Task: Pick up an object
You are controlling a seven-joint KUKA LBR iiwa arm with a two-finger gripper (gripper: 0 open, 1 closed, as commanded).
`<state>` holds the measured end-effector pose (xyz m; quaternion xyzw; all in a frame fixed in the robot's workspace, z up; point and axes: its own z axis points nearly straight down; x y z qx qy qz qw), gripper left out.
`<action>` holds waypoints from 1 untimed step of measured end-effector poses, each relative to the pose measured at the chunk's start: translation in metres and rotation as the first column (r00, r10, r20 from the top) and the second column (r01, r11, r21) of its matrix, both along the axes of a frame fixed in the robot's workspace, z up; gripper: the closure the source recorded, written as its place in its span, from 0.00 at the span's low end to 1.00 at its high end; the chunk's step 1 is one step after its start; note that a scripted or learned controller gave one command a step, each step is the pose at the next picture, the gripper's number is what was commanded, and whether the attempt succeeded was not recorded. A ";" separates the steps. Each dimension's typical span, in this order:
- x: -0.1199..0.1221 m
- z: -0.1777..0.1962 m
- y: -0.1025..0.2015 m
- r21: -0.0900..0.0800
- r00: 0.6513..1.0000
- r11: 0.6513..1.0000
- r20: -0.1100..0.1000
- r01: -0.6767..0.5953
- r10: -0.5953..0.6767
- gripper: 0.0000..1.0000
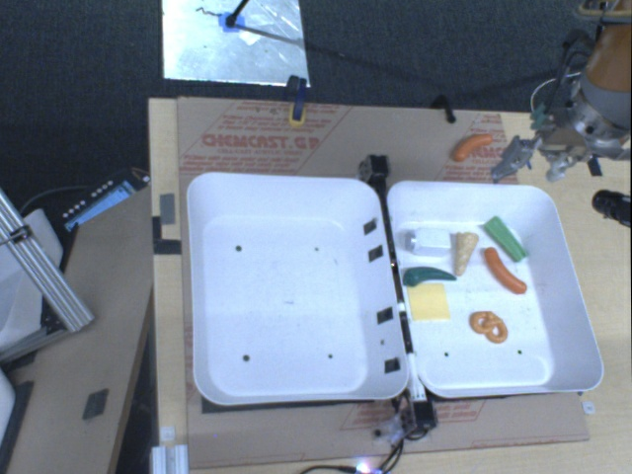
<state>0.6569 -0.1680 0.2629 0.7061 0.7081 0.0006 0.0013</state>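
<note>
The right bin [568, 294] holds several small items: a green block [504, 237], an orange sausage [505, 271], a beige cone [463, 252], a dark green pepper shape [427, 276], a yellow square [430, 303], a pretzel [488, 326] and a pale clear piece [422, 241]. Another orange sausage [472, 147] lies on the board beyond the bin. My gripper [534, 165] hovers above the right bin's far right corner, to the right of that outer sausage. It is open, with nothing between its fingers.
The left bin [212, 294] sits beside the right one, joined by black clips [375, 255]. A yellow and blue clamp [296, 102] stands at the board's far edge. A metal plate [237, 28] lies beyond it. An aluminium rail [39, 275] is at the left.
</note>
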 end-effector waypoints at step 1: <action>0.001 -0.147 -0.040 0.002 1.000 1.000 -0.011 0.004 -0.004 0.00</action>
